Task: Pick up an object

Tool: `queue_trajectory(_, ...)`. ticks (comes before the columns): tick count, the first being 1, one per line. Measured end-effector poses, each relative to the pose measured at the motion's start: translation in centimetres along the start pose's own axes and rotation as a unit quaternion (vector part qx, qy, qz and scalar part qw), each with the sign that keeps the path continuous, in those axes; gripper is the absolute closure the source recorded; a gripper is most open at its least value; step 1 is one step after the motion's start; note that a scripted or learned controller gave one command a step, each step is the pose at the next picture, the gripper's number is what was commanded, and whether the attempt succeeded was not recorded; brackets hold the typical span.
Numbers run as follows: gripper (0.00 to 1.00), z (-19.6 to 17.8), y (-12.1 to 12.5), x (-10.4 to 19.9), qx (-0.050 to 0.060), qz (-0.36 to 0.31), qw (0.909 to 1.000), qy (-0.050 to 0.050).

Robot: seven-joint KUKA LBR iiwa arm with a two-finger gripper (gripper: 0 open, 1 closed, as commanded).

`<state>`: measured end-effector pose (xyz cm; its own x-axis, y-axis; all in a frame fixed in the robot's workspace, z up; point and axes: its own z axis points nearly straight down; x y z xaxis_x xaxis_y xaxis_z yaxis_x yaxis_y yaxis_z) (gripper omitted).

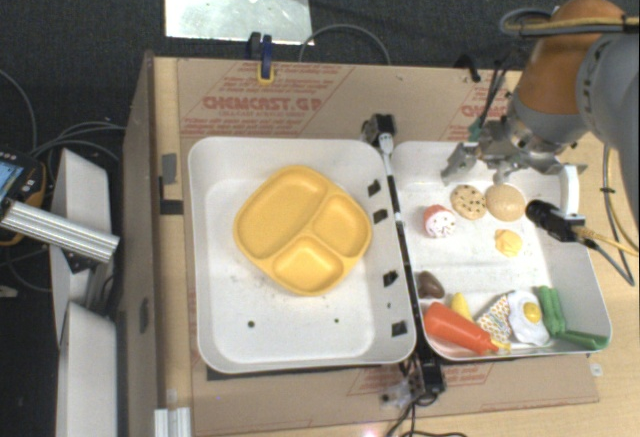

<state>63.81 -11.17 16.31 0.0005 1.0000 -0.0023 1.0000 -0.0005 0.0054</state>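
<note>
Right bin: end effector above cookie, fingers spread.

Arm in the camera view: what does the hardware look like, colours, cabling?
The arm has a rounded grey shell with a wide orange band above the wrist. A grey cable loop runs over the top of the orange section. Below it sits a darker metal gripper with thin splayed finger parts. No markings are readable.
</note>
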Motion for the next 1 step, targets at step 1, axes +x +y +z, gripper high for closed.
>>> queue_trajectory(1, 0.00, 8.30, -2.89, 3.15, 0.006, -0.003, 1.0000, 0.002)
